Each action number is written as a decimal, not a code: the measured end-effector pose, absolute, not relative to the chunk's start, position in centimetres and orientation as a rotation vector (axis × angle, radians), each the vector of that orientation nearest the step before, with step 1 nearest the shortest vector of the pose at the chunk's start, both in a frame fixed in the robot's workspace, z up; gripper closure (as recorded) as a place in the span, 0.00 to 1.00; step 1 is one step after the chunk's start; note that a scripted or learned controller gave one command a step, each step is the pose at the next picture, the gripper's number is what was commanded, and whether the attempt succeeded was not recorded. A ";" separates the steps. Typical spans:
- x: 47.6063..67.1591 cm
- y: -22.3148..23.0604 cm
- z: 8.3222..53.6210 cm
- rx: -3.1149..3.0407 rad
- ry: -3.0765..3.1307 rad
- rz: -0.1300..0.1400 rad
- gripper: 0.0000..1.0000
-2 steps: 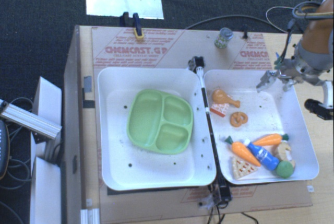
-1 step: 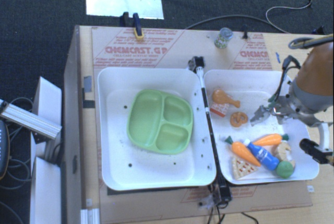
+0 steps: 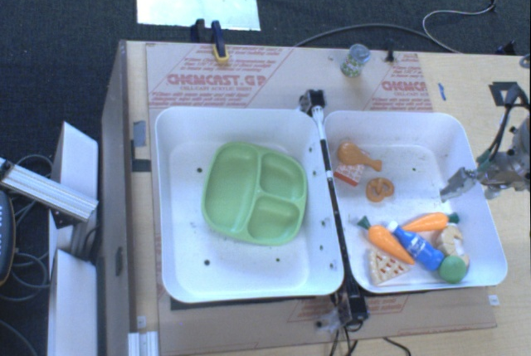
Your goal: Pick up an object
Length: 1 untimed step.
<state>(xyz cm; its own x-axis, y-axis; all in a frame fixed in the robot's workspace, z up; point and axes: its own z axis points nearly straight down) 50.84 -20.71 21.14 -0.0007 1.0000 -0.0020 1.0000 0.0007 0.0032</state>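
Two white bins sit side by side. The left bin (image 3: 178, 180) holds a green divided plate (image 3: 255, 192). Toy food, including a carrot (image 3: 384, 241) and blue bottle (image 3: 417, 248), lies near the right bin's (image 3: 415, 130) front edge. The gripper (image 3: 461, 181) hovers at its right edge, state indeterminate.

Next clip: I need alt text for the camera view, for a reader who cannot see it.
Seen from above, two white bins sit side by side: the left bin holds a green divided plate, and the right bin holds a scatter of toy food, including a drumstick, carrots and a blue bottle. The gripper reaches in over the right bin's far-right side, above the toys.
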 end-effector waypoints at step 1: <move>51.5 -20.7 23.4 2.216 2.224 0.002 0.00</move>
